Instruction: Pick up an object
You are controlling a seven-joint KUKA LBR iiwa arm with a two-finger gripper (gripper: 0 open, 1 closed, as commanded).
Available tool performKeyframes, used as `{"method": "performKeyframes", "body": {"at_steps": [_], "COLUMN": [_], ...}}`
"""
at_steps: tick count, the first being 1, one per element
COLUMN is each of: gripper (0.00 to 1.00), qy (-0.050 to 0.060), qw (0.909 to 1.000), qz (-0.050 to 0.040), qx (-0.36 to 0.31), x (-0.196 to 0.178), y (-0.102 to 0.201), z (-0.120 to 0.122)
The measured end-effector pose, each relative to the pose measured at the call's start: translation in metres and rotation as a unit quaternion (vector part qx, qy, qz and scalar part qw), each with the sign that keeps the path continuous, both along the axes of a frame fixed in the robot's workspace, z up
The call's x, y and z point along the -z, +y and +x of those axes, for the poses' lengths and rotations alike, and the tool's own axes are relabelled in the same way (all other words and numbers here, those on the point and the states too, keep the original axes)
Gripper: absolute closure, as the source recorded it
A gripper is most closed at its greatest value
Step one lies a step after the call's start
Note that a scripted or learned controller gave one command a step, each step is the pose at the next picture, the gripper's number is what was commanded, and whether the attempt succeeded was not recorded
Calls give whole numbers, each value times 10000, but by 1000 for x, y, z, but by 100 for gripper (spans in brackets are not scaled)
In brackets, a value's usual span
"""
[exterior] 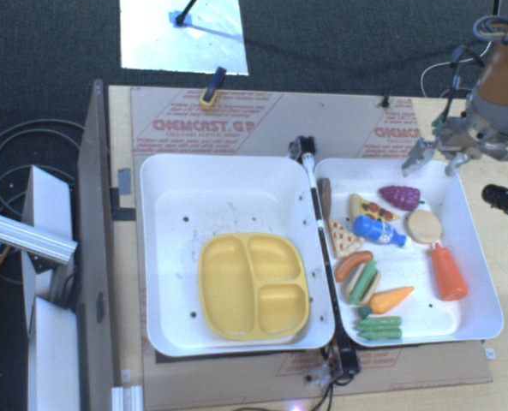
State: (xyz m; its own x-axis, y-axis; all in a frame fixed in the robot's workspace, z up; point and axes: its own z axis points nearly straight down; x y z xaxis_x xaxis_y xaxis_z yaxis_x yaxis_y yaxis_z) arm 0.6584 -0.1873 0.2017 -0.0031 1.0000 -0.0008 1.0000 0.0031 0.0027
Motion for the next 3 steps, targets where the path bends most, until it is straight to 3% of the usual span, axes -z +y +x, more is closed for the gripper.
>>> {"method": "performKeyframes", "body": {"at_steps": [1, 2, 3], "gripper": [0, 100, 100], "qy": [38, 1, -13], "qw": [10000, 10000, 10000], "qz": [13, 1, 9], "qx": [-12, -22, -26], "x": [104, 87, 43], "y": [13, 12, 74], "z": [-8, -5, 9]}}
